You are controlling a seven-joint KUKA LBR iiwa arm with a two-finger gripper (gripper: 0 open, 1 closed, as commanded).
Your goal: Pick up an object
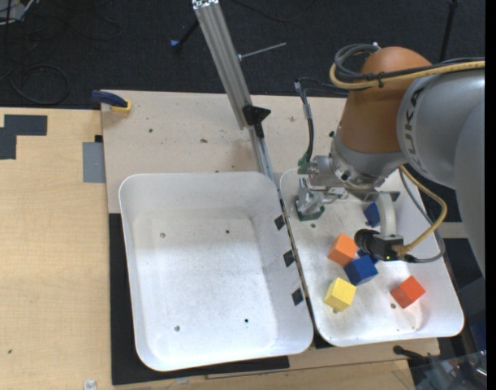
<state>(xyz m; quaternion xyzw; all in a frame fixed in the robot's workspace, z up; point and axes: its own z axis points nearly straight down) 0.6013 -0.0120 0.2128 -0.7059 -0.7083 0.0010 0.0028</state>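
yellow cube (340, 293) front of right bin (442, 319); gripper (308, 207) above bin's far-left corner.

The bulky grey metal robot arm (446, 124) had smooth, rounded casings, with part of a dark maker's name printed on its side. A glossy orange band (377, 108) wrapped the section above the wrist. Yellow and black cables (394, 73) looped over that band. Below sat a small silvery metal two-finger gripper (310, 205).
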